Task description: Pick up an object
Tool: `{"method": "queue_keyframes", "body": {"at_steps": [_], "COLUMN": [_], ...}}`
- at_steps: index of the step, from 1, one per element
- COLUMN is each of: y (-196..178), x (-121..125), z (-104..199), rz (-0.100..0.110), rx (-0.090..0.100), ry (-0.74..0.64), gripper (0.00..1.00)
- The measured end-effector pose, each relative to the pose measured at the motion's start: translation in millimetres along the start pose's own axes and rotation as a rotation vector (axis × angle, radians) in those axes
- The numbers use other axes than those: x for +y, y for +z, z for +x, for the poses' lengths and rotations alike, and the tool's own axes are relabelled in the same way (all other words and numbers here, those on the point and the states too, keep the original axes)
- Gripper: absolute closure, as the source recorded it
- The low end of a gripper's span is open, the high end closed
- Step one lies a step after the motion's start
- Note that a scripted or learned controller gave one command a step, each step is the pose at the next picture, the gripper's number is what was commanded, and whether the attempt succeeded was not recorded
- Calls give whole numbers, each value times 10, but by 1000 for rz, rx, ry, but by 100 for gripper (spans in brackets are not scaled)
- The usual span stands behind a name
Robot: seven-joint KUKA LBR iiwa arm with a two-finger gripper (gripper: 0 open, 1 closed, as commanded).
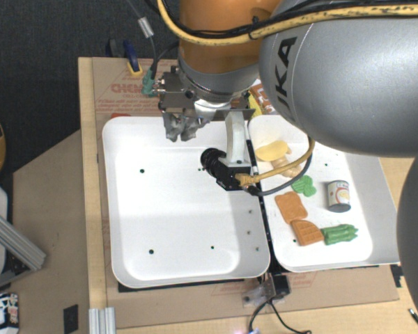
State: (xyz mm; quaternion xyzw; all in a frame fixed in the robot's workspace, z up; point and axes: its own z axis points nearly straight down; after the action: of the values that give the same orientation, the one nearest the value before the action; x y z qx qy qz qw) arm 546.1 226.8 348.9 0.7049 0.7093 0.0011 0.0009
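My gripper (181, 132) hangs over the far part of the left bin (167, 256), just above its white floor, and I see nothing in it. The loose objects lie in the right bin (362, 256): a pale yellow piece (272, 150), a small green piece (303, 185), a small can (338, 195), two orange-brown pieces (290, 205) (306, 232) and a green object (340, 234). All of them sit to the right of the gripper, across the wall between the bins.
The grey arm and its orange band (223, 12) cover the top right of the view and the far part of the right bin. A black fitting on a hose (219, 169) hangs over the left bin near the dividing wall. An orange packet (263, 101) peeks out under the arm.
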Motion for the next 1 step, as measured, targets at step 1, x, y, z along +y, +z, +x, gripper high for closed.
{"method": "queue_keyframes", "body": {"at_steps": [1], "y": [-102], "x": [2], "z": [7], "rz": [-2], "rx": [0], "ry": [-1], "gripper": [100]}}
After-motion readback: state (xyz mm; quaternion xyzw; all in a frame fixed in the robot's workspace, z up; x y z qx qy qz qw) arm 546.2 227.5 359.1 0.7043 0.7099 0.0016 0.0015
